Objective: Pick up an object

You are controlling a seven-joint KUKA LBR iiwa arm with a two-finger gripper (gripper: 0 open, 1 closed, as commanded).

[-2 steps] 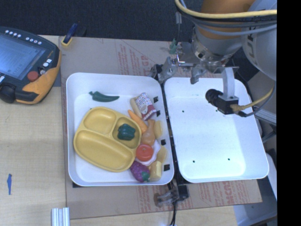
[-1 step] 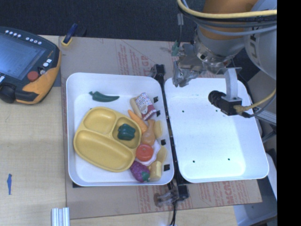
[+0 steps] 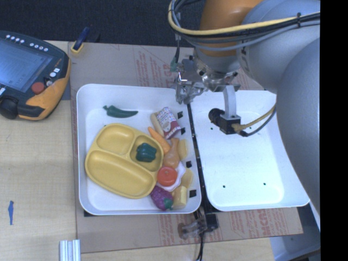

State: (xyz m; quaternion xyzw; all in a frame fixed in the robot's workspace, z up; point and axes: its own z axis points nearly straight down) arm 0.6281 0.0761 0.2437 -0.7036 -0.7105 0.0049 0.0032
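Near edge of left bin [image 3: 87,145]: purple toy [image 3: 161,198] at front right corner, tomato [image 3: 167,175] just behind. Yellow divided tray [image 3: 117,165] mid-bin w/ dark green veg [image 3: 145,153] in its rear right compartment. Carrot [image 3: 159,139], wrapped packet [image 3: 167,121] along right wall. Green pepper [image 3: 120,111] nr back wall. Claw [image 3: 186,94] over back right corner, grasping nothing; open or clenched – can't tell. Pendant [image 3: 30,75] at worktop [image 3: 38,173] far left.

bench [image 3: 38,162], 2 white bins [image 3: 89,99], pendant [image 3: 30,75]
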